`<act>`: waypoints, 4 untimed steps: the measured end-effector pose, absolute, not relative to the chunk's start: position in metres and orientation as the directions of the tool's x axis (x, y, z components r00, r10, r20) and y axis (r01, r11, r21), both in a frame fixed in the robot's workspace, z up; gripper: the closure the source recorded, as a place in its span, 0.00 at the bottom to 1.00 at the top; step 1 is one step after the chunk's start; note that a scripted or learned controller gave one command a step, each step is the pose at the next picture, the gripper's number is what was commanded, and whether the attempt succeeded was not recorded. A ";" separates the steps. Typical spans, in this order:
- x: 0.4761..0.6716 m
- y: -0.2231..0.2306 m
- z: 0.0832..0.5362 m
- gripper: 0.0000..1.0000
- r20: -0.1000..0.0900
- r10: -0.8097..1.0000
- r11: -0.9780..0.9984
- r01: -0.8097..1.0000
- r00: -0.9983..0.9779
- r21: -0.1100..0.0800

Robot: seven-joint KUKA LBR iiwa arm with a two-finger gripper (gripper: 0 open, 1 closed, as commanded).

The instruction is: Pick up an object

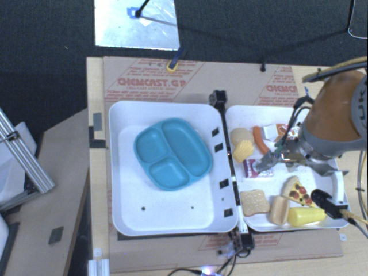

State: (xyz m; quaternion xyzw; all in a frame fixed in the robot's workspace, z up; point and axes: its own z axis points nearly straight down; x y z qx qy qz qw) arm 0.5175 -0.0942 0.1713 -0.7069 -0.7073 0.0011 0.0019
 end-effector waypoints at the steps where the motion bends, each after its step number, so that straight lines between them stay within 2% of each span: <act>1: 0.520 -0.094 0.129 0.00 0.001 1.000 0.001 1.000 0.000 -0.004; 2: 0.520 -0.094 0.082 0.00 0.001 1.000 0.001 1.000 -0.001 -0.002; 3: 0.521 -0.094 0.095 1.00 0.000 1.000 0.001 1.000 -0.001 0.003; 4: 0.531 -0.101 0.146 1.00 -0.001 1.000 0.003 1.000 -0.003 0.007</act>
